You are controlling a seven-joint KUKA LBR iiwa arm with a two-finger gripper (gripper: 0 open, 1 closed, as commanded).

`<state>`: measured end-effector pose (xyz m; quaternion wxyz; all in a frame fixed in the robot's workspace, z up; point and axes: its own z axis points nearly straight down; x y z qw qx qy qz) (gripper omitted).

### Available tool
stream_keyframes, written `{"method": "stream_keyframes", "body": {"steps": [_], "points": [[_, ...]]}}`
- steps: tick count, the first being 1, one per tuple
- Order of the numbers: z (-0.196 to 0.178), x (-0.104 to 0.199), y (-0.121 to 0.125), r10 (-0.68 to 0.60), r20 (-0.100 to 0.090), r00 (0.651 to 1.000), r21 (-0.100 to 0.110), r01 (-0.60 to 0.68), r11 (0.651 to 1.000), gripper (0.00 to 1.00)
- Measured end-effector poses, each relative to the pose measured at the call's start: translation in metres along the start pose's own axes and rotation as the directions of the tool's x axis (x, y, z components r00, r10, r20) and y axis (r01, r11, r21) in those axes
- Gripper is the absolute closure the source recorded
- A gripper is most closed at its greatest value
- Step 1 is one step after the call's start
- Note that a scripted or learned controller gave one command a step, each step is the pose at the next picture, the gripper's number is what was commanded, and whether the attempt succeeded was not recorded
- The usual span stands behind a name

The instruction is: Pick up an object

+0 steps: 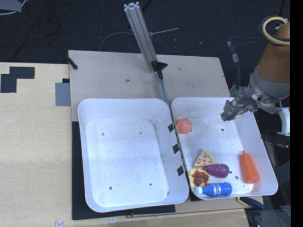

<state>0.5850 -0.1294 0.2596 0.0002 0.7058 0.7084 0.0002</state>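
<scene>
Above the right bin (258, 126), the hand (230, 112), nothing visibly held.

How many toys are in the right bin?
6: pink ball by the left wall; pizza slice, purple eggplant, round pizza, blue bottle clustered near front; orange bottle at right.

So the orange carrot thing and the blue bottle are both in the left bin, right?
Not quite. In the camera view the orange carrot-shaped toy and the blue bottle both lie in the right bin, not the left one.
</scene>
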Motion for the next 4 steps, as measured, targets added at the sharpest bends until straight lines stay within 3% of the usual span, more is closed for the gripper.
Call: {"method": "stream_keyframes", "body": {"steps": [2, 4], "points": [[0.019, 0.097, -0.009, 0.001, -0.001, 1.000, 0.001, 0.000, 1.000, 1.00], [0.027, 0.192, -0.037, 0.001, 0.000, 1.000, 0.002, -0.001, 1.000, 1.00]]}}
